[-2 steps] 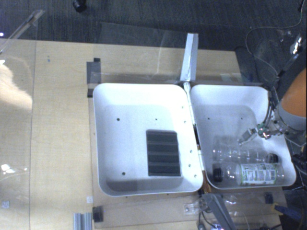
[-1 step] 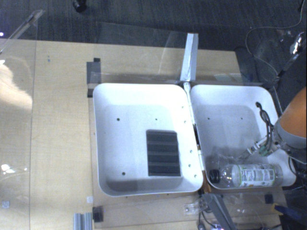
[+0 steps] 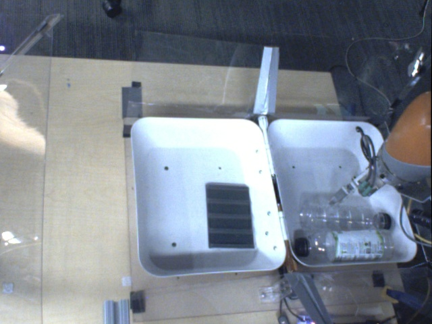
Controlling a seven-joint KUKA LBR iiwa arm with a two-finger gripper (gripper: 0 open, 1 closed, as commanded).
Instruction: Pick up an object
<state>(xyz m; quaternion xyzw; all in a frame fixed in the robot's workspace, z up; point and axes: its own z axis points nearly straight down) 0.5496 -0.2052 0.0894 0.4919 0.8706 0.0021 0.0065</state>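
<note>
A dark ribbed rectangular block [image 3: 229,214] lies flat in the left bin [image 3: 155,181], toward its near right side. Two clear plastic bottles lie on their sides along the near wall of the right bin [image 3: 304,154]. The farther bottle [image 3: 337,218] has its black cap pointing right. The nearer bottle [image 3: 347,246] carries a pale label and has its black cap pointing left. My gripper [image 3: 345,192] reaches in from the right on the grey arm with the orange band [image 3: 412,137]. It hangs low in the right bin, just above the farther bottle's upper edge.
A metal upright strip [image 3: 266,86] stands behind the seam between the two bins. Cables trail along the right bin's far right corner [image 3: 368,147]. Clear panels lean at the bench's left and back. Small black brackets sit at the bench corners.
</note>
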